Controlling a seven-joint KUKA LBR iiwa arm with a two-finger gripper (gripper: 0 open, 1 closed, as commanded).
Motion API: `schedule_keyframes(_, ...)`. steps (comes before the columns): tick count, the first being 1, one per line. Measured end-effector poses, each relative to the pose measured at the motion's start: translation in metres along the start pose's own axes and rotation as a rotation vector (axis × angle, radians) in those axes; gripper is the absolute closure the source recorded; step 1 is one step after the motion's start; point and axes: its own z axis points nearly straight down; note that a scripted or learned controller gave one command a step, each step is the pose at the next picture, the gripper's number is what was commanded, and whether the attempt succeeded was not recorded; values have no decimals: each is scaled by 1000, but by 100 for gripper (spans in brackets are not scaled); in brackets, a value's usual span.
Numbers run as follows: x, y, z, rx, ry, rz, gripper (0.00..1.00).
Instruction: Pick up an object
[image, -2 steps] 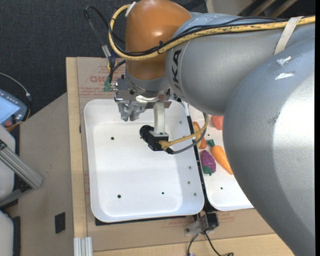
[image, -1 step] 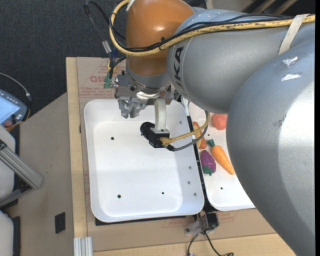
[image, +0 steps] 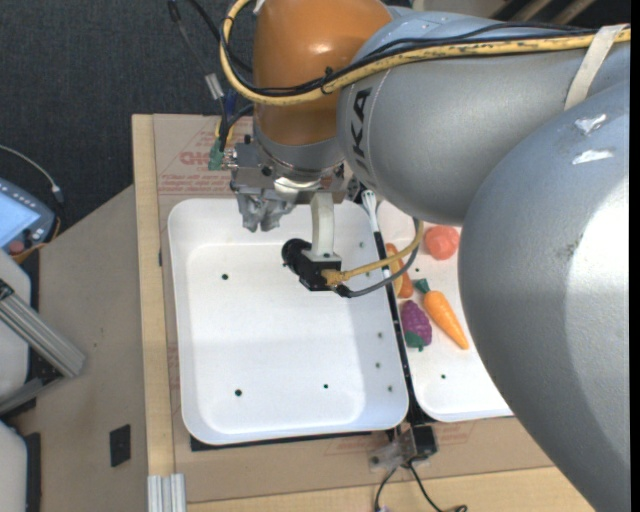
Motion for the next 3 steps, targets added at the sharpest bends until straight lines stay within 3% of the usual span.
schedule_keyframes(1, -1, -8, -132, -14, 4, -3, 100)
schedule_keyframes(2, -1, -7, -225, -12, 2, -3, 100)
schedule_keyframes(3, -1, 0, -163, 9, -5, 0, 100)
